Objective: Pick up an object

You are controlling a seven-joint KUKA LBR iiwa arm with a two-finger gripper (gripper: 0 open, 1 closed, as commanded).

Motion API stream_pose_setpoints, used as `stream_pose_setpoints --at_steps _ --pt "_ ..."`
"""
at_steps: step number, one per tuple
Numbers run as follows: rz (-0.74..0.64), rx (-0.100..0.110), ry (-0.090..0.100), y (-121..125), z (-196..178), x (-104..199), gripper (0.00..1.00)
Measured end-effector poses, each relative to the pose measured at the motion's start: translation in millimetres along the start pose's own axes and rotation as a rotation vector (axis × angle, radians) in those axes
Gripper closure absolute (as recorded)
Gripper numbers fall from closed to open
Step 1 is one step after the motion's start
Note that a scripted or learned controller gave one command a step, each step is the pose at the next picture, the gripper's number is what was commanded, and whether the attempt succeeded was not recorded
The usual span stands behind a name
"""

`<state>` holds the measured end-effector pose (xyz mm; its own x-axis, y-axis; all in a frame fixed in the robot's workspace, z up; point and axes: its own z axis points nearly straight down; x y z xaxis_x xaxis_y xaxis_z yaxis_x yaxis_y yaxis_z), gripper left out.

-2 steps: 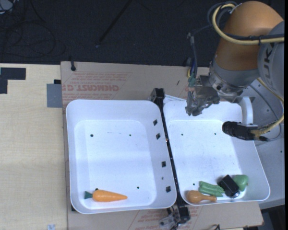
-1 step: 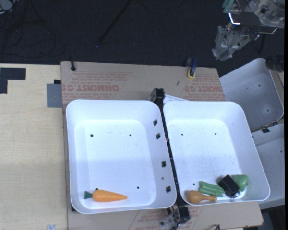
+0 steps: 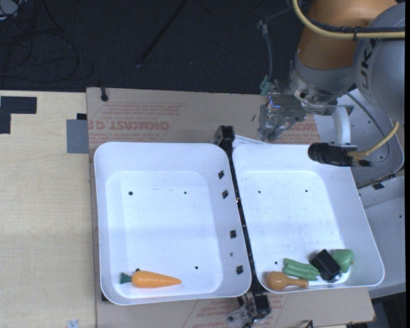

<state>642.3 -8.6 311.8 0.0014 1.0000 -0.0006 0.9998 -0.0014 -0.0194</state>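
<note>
Bins lying side by side on cardboard (image 3: 157, 118): left bin (image 3: 109, 183) and right bin (image 3: 355, 210), both white and shallow, meeting along a black clip strip (image 3: 234, 210). Carrot (image 3: 154, 279) is resting on its side near the front edge of the left bin, green end pointing left, well apart from everything else. Four items are crowding the front right corner of the right bin: a tan pear-shaped piece (image 3: 284, 281) lying at the front wall, a green pod (image 3: 299, 269) lying just behind and touching it, a black block (image 3: 326, 264) sitting tilted against the pod, and a green lump (image 3: 343, 257) showing just beyond the block. Arm (image 3: 348, 26) is reaching in from the right, orange band uppermost. Gripper (image 3: 273, 130) is hanging above the back rim of the right bin, well apart from every item and carrying nothing visible; how far it is parted cannot be told from this angle.
</note>
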Motion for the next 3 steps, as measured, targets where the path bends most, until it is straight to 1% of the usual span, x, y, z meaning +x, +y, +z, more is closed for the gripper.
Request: stream_pose_setpoints --at_steps 1,2,3 --pt "0.003 -0.019 0.0 -70 -64 -44 1.0" --pt "0.0 0.003 0.003 -140 83 -12 1.0" --pt "-0.006 -0.022 0.001 -83 47 30 1.0"
